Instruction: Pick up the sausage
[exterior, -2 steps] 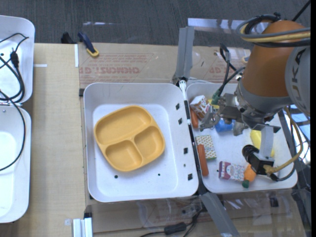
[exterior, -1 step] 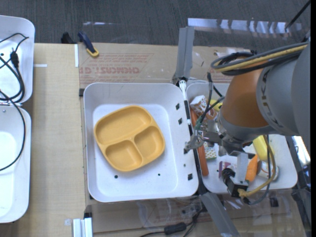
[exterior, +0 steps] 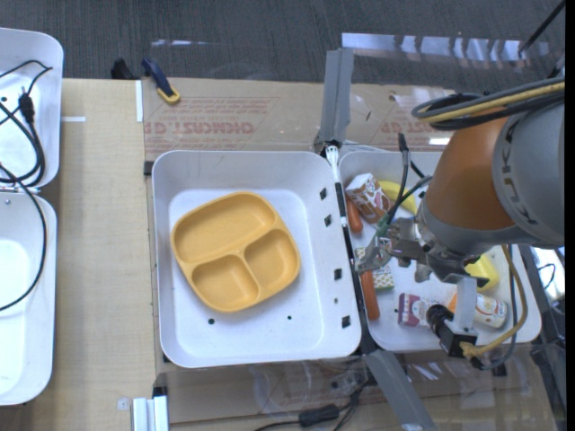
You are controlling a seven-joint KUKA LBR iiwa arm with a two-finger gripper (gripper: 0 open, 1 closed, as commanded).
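A reddish-orange sausage (exterior: 369, 296) lies lengthwise against the left wall of the right bin (exterior: 386, 338), near its front. A second, similar red link (exterior: 354, 215) rests farther back along the same wall. My gripper (exterior: 375, 253) hangs low over the left part of this bin, between the two links and just behind the front sausage. It is above a small pale packet (exterior: 383, 278). The grey arm with its orange band (exterior: 467, 187) covers the middle of the bin. Nothing is visibly held.
The left bin (exterior: 180, 330) holds a yellow divided plate (exterior: 235, 250). Around the gripper in the right bin are a red-and-white wrapper (exterior: 367, 189), a yellow banana-like piece (exterior: 397, 196), a small white bottle (exterior: 413, 310) and a yellow item (exterior: 486, 268). Cables (exterior: 494, 330) dangle from the wrist.
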